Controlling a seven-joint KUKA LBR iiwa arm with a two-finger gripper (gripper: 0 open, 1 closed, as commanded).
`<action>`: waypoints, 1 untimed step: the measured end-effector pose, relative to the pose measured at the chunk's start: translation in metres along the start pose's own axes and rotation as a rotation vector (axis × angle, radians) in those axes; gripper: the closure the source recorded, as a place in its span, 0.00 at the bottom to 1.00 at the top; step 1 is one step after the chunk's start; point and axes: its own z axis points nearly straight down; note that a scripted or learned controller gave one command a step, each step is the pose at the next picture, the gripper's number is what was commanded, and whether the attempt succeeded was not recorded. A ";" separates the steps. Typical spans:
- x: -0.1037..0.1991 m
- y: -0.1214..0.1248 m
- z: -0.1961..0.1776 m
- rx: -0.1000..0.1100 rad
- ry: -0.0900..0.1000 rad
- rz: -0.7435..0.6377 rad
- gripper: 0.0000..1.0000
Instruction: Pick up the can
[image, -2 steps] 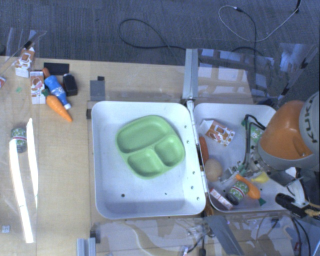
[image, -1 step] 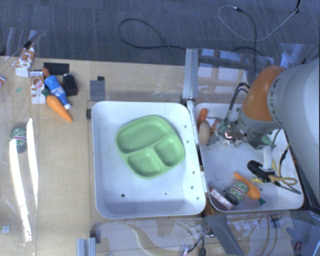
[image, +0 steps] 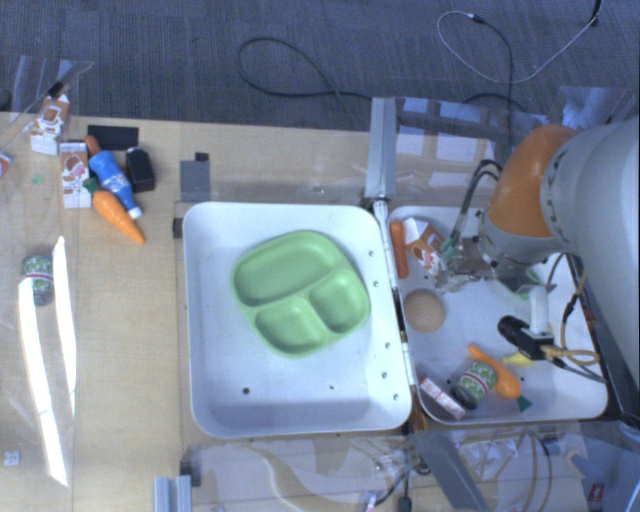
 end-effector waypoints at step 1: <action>0.001 0.000 0.000 0.000 0.001 -0.001 0.00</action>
